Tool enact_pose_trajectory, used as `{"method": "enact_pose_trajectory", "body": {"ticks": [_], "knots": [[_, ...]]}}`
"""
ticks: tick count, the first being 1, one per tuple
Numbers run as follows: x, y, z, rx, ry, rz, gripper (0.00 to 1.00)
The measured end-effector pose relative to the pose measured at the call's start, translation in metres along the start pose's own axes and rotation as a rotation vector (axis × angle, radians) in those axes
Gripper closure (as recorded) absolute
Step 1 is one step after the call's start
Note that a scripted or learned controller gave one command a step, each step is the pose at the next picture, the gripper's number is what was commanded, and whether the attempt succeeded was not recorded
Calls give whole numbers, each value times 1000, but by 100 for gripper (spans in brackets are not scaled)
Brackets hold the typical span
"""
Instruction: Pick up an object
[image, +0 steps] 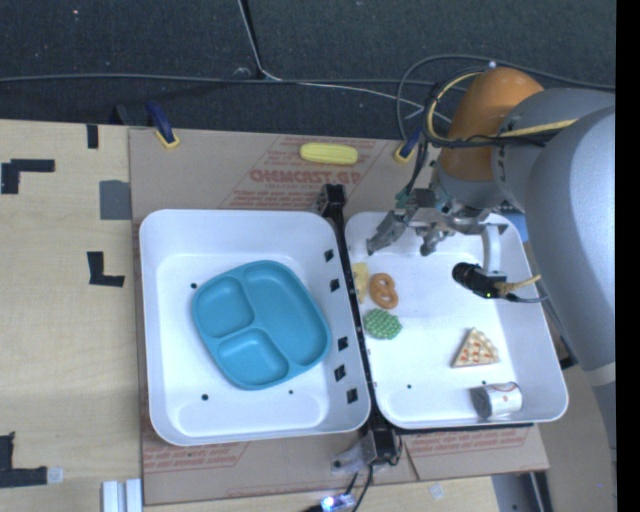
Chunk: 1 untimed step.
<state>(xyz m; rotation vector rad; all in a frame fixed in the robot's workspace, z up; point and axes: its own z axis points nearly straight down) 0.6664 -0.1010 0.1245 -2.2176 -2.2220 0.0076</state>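
While the arm is reaching in from the right, the end effector is hanging over the back left part of the right bin, its two fingers spread fairly wide with nothing between them. One finger is pointing toward the divider where the two bins meet; the other is sitting nearer the bin's middle. Just in front of the end effector, the pretzel is lying near the left wall, with a small yellow piece right beside it against the wall. A green piece is lying just in front of the pretzel, close to the same wall. The pizza slice is lying well apart, in open floor toward the front right, and a grey-and-white cylinder is resting close to the front rim. The bin's middle is lying open. In the left bin a blue tray is lying flat. On the surface behind the bins a yellow banana is lying.
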Motion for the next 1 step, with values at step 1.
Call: {"method": "enact_pose_trajectory", "body": {"ticks": [1], "knots": [[1, 1, -13, -3, 0, -2, 100]]}}
